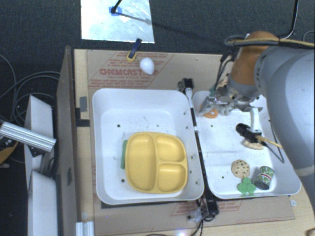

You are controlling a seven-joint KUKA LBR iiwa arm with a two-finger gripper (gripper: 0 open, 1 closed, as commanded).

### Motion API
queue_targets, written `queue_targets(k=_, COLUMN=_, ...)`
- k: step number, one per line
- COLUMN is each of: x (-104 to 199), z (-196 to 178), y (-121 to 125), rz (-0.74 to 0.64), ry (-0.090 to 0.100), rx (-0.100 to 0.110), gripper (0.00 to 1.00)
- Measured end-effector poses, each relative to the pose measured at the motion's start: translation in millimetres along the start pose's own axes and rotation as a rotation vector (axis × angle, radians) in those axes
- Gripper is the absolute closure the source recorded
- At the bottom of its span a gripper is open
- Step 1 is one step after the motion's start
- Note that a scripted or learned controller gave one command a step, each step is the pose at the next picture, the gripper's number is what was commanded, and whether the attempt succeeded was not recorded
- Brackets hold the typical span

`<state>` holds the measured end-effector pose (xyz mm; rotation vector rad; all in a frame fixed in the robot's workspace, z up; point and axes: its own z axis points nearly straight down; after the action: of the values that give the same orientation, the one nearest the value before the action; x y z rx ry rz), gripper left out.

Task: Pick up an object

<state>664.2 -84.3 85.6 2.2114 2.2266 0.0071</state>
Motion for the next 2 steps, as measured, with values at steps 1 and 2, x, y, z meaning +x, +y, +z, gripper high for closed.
queue_targets(k=1, x=-2.0, z=0.4, y=-1.5, rz=0.002, ry=-0.001, rx=0.003, gripper=0.0)
queue_targets(k=2, x=-2.0, z=0.4, y=-1.5, rz=0.002, ry=-0.001, rx=0.003, gripper=0.0)
